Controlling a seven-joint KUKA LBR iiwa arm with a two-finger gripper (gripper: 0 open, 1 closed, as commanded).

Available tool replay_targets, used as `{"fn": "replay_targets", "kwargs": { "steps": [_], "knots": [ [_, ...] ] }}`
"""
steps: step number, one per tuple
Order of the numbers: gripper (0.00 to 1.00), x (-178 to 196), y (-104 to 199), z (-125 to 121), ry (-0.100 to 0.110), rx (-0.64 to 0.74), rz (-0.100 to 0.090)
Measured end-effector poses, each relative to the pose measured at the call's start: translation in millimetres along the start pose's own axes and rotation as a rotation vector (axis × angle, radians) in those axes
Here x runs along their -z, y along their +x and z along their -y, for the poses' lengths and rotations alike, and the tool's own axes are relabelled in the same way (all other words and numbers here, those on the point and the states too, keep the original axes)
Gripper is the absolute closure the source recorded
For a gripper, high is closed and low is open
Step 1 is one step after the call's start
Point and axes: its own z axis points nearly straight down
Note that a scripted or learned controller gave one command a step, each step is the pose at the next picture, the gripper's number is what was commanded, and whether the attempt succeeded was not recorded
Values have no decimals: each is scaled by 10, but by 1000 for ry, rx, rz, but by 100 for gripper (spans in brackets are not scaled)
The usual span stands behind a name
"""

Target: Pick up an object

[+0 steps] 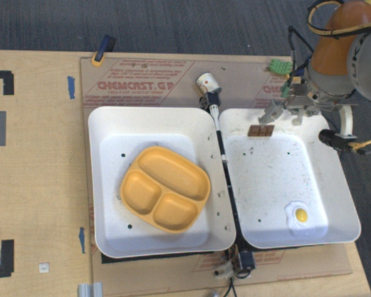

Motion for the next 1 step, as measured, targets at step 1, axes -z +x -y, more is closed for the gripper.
{"fn": "replay_targets", "kwargs": {
  "steps": [1],
  "knots": [
    [0,-791,-153,706,0,20,1]
  ]
}}
